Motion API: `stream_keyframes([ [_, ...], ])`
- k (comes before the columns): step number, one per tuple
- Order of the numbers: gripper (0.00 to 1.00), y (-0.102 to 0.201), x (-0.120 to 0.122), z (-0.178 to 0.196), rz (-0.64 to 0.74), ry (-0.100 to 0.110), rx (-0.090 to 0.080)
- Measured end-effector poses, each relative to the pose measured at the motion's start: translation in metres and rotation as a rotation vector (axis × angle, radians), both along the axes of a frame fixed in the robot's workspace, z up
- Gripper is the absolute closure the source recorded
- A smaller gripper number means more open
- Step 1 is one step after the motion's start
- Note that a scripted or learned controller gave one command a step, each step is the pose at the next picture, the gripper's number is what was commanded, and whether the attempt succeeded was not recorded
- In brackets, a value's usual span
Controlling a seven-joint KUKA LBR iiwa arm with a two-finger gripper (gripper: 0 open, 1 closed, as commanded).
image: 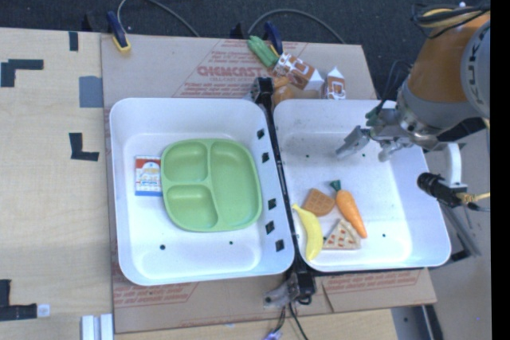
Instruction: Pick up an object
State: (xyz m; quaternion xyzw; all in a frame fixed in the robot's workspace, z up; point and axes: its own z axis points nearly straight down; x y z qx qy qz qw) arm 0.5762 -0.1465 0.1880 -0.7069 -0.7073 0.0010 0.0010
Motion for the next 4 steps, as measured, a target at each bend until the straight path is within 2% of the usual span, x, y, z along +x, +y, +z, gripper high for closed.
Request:
stream_keyframes([
  [1,0.00,0.006,-0.027,-0.101,0.001,-0.012,-0.003],
  [2,0.00,0.026,-0.065,-0.101,-0.001,-0.010,-0.003],
  [3,1.00,0.025,-0.065,-0.092,-0.002,-0.011,-0.005],
  [4,1.00,0.083,-0.052,-0.004,0.001,-0.002,0.000],
])
